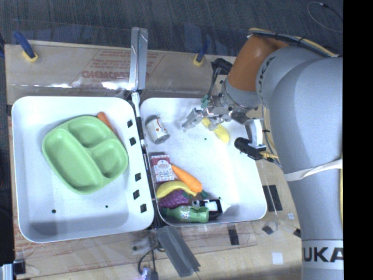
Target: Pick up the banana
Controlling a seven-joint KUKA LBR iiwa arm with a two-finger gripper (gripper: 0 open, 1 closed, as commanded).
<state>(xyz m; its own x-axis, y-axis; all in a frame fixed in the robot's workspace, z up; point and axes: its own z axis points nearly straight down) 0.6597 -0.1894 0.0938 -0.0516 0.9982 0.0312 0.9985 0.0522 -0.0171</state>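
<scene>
Gripper (197, 119) state cannot be told; recommend it travel toward the banana (173, 189), descending clear of the adjacent carrot (187, 179).

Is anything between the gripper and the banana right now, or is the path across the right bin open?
Nothing stands on the bare floor between the gripper and the banana. But the banana is hemmed in: the carrot lies against its upper side, the purple grapes against its lower side, and the small red box sits just above.

Dark grey carpet (116, 4) is stretching beyond the wooden bench (70, 63), with cables (326, 10) trailing across it.
</scene>
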